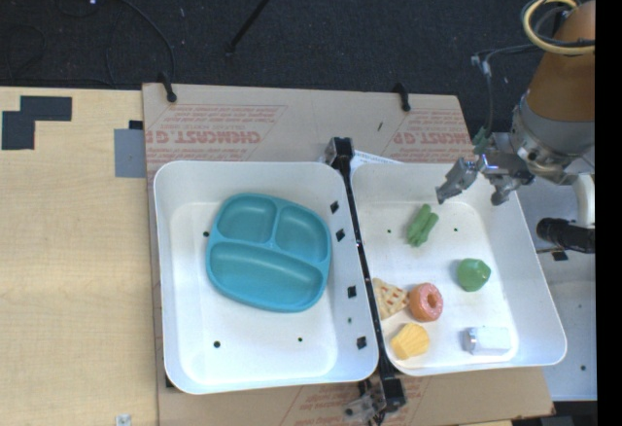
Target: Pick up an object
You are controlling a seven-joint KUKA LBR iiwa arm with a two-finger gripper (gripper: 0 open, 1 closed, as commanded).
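The tool (479, 179), fingers spread and holding nothing, should drop squarely over the pickle (422, 225) near the right bin's (544, 312) far edge.

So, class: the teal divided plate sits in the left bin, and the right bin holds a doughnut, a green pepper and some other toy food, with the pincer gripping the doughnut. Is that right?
One detail is wrong. In the camera view the pincer grips nothing; it hovers over the right bin's far edge, apart from the doughnut. The teal divided plate does sit in the left bin, and the green pepper in the right.
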